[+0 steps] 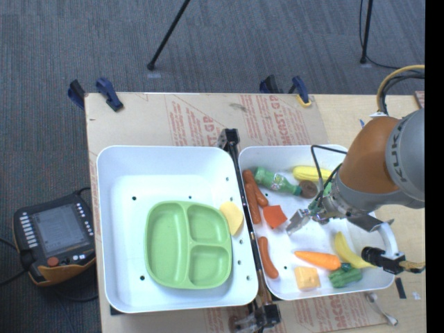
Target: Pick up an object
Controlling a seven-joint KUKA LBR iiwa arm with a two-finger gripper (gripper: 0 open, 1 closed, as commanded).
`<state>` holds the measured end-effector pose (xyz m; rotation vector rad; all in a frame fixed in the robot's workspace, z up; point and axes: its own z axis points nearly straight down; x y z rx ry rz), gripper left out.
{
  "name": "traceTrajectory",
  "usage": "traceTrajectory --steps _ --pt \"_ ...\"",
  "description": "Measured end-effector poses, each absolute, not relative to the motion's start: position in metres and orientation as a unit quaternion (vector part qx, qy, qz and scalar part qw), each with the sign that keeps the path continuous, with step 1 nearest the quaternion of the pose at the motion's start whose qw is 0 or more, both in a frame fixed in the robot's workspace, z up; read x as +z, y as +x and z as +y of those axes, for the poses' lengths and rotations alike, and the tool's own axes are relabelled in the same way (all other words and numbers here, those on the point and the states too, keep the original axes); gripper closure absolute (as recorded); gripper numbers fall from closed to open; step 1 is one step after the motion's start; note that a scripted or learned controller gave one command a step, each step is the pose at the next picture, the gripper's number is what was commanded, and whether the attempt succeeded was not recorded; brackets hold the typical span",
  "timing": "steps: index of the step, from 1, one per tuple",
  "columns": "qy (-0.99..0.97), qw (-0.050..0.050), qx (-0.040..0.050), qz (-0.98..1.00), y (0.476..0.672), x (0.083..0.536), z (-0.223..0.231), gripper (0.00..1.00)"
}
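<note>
My gripper (300, 221) hangs low over the middle of the right bin (361, 288), with the grey arm and its orange band coming in from the right. Just left of it lies a red-orange block (275, 216). Below it are an orange carrot (318, 259) and a yellow banana (347, 250). I see nothing held in the gripper.
The right bin also holds a green bottle (274, 180), yellow corn (309, 173), sausages (253, 194), another sausage (268, 257), a yellow cube (307, 278) and a green piece (345, 277). The left bin (125, 179) holds a green divided plate (189, 244) and a yellow piece (232, 218).
</note>
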<state>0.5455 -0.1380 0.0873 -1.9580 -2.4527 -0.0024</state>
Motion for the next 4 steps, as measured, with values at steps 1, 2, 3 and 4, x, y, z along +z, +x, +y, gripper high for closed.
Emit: traceTrajectory --steps 1,2,3,4 --pt "-0.573 0.001 -0.0002 -0.820 0.596 0.088 -0.097 0.00" --pt "-0.539 0.002 0.0012 -0.842 0.643 0.088 -0.089 0.00" --pt "-0.588 0.001 0.0001 -0.809 0.602 0.121 -0.126 0.00" --pt "-0.701 0.000 0.0002 -0.713 0.644 0.088 -0.195 0.00"
